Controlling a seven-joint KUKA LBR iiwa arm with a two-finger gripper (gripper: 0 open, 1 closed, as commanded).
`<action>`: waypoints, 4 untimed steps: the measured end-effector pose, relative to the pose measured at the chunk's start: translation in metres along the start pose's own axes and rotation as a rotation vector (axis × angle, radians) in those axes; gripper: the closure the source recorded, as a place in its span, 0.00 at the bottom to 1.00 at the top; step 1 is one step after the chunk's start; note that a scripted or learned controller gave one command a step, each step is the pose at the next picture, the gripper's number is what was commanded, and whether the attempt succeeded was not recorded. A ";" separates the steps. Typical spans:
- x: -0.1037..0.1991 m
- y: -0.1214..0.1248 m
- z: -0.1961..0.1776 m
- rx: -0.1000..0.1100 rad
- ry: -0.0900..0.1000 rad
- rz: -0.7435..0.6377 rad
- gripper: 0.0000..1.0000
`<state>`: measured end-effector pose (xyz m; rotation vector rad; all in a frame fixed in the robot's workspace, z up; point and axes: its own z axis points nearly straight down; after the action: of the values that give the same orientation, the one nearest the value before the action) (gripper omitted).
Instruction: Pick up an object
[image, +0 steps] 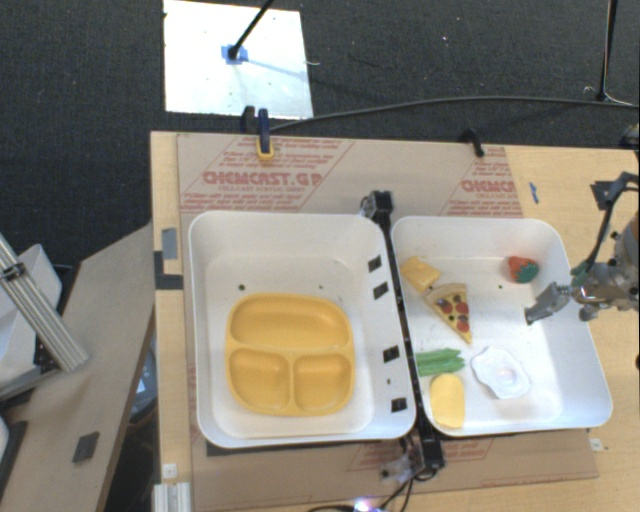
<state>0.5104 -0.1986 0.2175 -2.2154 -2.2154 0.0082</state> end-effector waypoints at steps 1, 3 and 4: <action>0.001 0.003 -0.006 -0.011 -0.003 -0.004 0.00; 0.009 0.005 0.115 -0.007 -0.001 -0.001 0.00; 0.009 0.007 0.133 -0.012 -0.002 0.000 0.00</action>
<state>0.5159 -0.1894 0.0844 -2.2219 -2.2228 -0.0022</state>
